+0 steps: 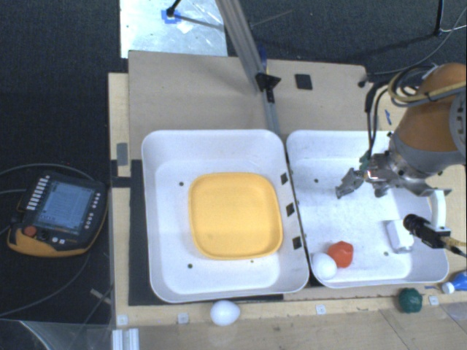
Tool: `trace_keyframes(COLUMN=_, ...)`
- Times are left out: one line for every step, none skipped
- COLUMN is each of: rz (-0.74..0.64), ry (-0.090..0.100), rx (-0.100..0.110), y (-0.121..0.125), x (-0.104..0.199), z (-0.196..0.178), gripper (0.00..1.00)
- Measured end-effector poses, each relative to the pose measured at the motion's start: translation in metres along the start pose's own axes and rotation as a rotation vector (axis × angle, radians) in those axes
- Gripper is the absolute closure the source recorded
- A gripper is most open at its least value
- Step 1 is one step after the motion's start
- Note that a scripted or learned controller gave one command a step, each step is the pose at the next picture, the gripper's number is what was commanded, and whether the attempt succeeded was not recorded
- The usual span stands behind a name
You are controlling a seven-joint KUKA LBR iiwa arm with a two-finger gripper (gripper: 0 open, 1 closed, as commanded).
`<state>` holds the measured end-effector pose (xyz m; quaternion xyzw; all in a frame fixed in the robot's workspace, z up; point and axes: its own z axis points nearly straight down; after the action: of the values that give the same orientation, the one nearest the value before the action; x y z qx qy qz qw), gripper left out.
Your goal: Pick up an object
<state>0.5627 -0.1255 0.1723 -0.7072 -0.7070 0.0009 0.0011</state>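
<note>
**White bins, yellow plate and small objects beneath the arm**

Tan, board-like bench top [197, 93] carries two shallow white plastic bins set side by side, their inner rims touching along the middle. The left bin [164, 217] holds a square yellow plate with rounded corners [236, 215], lying flat near its centre. The right bin [314, 159] lies under the grey arm with the orange band [430, 126], which enters from the right edge. At the arm's end, the two-finger gripper [350, 186] hangs over the middle of the right bin, its dark fingers slanting down to the left; from this angle it cannot be told whether they are spread or pressed together, and nothing is seen between them.

Near the front rim of the right bin rests a small red rounded object [341, 253], touching a white ball [324, 266] on its left. Both lie apart from the gripper, toward the viewer. A small white block [398, 235] lies by the bin's right side.

Outside the bins, a white egg-shaped object [225, 312] sits on the bench's front edge, and a dark green ball [410, 300] sits at the front right. An orange-and-grey handheld control pendant [57, 211] lies on the dark floor to the left.
</note>
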Motion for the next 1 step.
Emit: trace_keyframes(rz=-0.001, ry=0.0, rx=0.0, y=-0.0034, x=0.0062, z=0.0441, gripper=0.0)
